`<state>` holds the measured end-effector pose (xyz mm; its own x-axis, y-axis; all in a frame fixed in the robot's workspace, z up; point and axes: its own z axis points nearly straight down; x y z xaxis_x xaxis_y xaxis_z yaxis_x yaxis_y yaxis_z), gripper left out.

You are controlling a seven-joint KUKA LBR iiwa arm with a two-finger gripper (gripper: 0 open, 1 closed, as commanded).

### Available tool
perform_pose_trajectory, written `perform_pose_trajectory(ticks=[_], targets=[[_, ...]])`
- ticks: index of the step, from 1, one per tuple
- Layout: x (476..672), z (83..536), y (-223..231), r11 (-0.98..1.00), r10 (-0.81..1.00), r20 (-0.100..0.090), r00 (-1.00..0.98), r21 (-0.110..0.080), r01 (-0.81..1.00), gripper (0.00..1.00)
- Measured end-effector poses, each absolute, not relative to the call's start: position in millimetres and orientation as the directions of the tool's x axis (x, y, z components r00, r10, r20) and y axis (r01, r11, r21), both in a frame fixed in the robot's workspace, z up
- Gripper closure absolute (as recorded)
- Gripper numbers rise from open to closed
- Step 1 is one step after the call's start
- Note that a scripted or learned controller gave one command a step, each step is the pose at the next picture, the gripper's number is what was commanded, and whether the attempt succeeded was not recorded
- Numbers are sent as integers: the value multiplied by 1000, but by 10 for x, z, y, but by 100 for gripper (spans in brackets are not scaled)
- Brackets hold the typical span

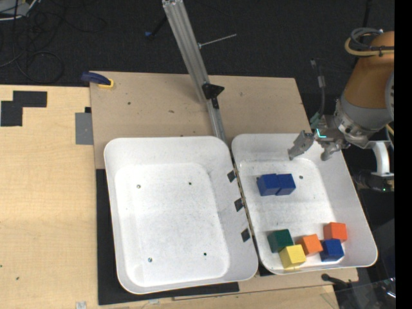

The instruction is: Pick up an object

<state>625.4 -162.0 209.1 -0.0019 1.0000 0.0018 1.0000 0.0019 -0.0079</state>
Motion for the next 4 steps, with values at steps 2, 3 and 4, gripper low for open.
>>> perform_pose_trajectory(ticks=[2,3,4], targets=[[6257,1638,-1695,0,1000,1,0,-8,1000,0],[6266,1206,-1703,-1,1000,1,1,-5,1000,0],[6266,1161,-1709,-3,1000,1,3,-2,1000,0]])
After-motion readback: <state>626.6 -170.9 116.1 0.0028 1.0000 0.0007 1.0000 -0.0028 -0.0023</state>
